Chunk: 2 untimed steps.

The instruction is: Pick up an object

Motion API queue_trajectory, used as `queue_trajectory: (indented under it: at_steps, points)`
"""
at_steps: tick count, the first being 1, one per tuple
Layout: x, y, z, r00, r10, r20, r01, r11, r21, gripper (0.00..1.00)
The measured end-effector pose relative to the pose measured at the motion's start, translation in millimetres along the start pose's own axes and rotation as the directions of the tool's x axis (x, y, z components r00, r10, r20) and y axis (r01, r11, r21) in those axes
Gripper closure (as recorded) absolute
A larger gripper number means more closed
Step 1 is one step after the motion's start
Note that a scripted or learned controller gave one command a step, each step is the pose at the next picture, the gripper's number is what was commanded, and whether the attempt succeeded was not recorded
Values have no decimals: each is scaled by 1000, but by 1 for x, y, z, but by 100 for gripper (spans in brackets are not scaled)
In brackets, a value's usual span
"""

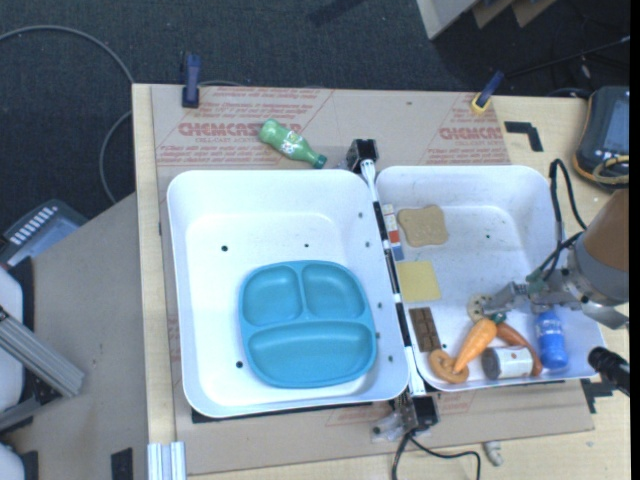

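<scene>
A dark carpeted floor surrounds a pale tabletop [150, 268] covered with printed cardboard, on which two shallow white bins sit side by side. The left bin [200, 218] holds a blue divided plate [306, 323]; a green toy bottle [290, 142] lies on the cardboard beyond it. The right bin [470, 193] holds the graspable objects: a slice of toy bread [423, 226], a yellow square [419, 280], a brown bar [424, 329], an orange carrot [474, 343], a blue bottle [550, 339] and a white-and-grey cylinder [505, 362]. The arm [608, 253] enters from the right edge, and its tool [500, 299] sits low over the near right part of this bin. The carrot lies just below the tool tip, its upper end close to the fingers; the blue bottle lies directly under the tool body, and the cylinder is beside both. The tool's fingers are small and blurred against the clutter, so whether they are open or closed cannot be told, and contact with the carrot cannot be judged. The arm is cut off by the picture edge, and an orange item under the bottle is mostly hidden.
</scene>
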State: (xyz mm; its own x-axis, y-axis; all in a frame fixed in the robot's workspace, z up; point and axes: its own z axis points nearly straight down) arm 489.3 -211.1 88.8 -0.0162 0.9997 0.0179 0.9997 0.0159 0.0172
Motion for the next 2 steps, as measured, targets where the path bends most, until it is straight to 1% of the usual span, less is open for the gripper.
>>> queue_trajectory:
  at_steps: [1, 2]
  points:
    - [-8, 94, -60, 1000, 10, 12, -10, 1000, 12, 0]
    - [-3, 76, -22, 1000, 6, -1, -6, 1000, 18, 0]
